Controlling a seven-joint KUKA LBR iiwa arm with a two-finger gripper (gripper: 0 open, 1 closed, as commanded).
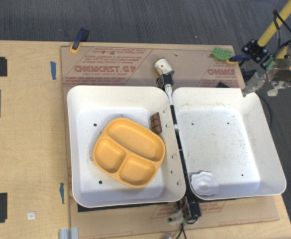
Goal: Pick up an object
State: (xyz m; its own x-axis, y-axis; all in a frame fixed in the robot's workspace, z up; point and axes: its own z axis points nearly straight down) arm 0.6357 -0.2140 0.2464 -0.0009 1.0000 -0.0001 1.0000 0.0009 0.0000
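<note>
Grey metal gripper (252, 85) hangs off the right bin's (264, 183) far corner; I cannot tell its jaw state. I judge the approach not yet begun: next I must reach the yellow divided plate (129, 151) in the left bin (80, 183).

You get even, fairly bright overhead light. The white bins (220, 138) run close to washed out, with soft shadows under their near rims. The yellow tray (129, 151) shows mild sheen. Focus is slightly soft throughout, with grainy detail.
</note>
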